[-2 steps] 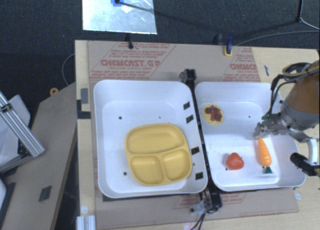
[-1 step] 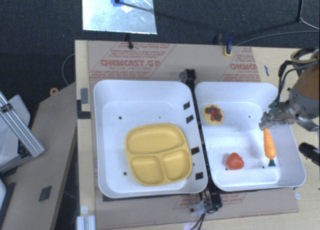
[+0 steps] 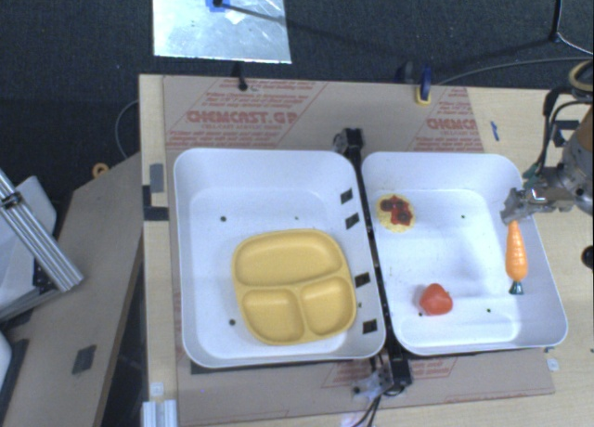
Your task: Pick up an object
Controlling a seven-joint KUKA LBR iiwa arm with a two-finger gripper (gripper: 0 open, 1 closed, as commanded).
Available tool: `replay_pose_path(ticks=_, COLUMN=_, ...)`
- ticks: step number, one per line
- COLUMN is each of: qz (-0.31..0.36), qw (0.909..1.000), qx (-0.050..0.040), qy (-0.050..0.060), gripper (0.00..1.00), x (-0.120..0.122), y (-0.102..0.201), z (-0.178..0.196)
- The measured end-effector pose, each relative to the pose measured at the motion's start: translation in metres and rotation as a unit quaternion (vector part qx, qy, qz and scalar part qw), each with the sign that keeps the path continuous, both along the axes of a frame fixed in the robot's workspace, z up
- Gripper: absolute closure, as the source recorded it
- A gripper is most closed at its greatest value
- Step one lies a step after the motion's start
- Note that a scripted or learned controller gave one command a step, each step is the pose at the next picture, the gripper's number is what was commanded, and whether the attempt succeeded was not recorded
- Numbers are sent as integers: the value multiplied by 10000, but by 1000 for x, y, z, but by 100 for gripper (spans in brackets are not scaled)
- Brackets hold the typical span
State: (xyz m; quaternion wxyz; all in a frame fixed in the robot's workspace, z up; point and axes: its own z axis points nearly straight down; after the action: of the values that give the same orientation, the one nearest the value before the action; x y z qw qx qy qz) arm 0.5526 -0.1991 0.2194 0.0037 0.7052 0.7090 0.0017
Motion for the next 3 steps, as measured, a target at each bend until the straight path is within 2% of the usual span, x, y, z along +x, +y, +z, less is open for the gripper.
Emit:
replay_pose_path(ticks=1, qz=2, qw=10000, qx=7, qy=18, gripper=100, x=1, y=0, z=13)
replay_pose_path(ticks=2, qz=33, qw=10000, qx=20, qy=20, gripper=100, x=21, y=62, z=14)
replay_pose_path(ticks=3, qz=27, qw=10000, qx=22, qy=28, gripper=100, x=26, y=115, z=10)
